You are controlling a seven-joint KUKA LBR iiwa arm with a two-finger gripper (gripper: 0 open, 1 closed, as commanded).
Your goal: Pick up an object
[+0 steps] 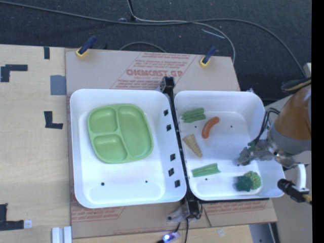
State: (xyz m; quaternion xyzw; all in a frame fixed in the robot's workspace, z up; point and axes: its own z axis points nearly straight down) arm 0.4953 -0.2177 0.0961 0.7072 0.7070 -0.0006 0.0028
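A cardboard-covered bench is bearing two white bins, with a green divided plate lying in the left bin. The right bin is holding two green bean pieces, a tan wedge, an orange sausage and broccoli near its front right corner. The gripper is hovering just above the broccoli, touching nothing; whether its jaws are apart I cannot tell.

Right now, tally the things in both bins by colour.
Green: 4 - plate, two bean pieces, broccoli
Orange: 1 - sausage
Tan: 1 - wedge
Total: 6
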